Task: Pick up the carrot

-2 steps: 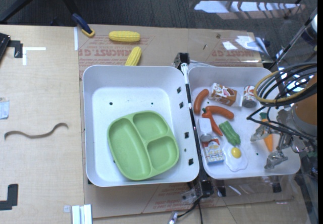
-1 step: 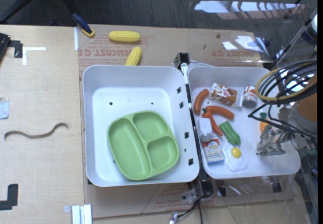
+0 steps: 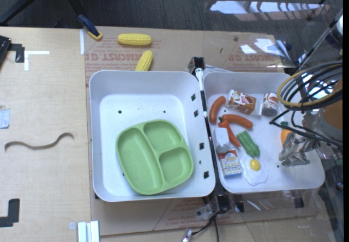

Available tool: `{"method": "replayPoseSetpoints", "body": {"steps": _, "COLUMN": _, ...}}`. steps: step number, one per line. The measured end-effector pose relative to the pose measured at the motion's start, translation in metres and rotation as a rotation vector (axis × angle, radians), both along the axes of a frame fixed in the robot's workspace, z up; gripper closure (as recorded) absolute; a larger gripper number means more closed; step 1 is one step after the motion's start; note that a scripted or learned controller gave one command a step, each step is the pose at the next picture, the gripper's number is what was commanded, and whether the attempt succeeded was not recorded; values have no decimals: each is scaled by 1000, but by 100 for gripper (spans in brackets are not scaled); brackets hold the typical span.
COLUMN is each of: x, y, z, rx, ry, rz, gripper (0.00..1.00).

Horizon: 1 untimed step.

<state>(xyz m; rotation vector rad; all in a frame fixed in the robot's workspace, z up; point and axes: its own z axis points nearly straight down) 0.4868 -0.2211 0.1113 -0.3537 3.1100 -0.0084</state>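
A small orange piece that I take for the carrot (image 3: 284,136) lies near the right wall of the right bin (image 3: 305,180). It is partly hidden behind the arm's cables and wrist. My gripper (image 3: 294,151) hangs low over the bin floor just to the right of and below it, very close to it. Whether they touch is unclear.
The right bin also holds two red sausages (image 3: 236,121), a slim red-orange stick (image 3: 233,136), a green vegetable (image 3: 248,143), a fried egg (image 3: 254,169), a small carton (image 3: 229,162), a can (image 3: 270,103) and a packet (image 3: 241,102). A green divided plate (image 3: 155,155) lies in the left bin. Two corn cobs (image 3: 134,40) lie beyond the bins.
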Motion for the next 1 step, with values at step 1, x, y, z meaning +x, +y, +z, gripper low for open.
{"method": "replayPoseSetpoints", "body": {"steps": 1, "x": 0, "y": 0, "z": 0, "rx": 0, "ry": 0, "rz": 0, "gripper": 0}}
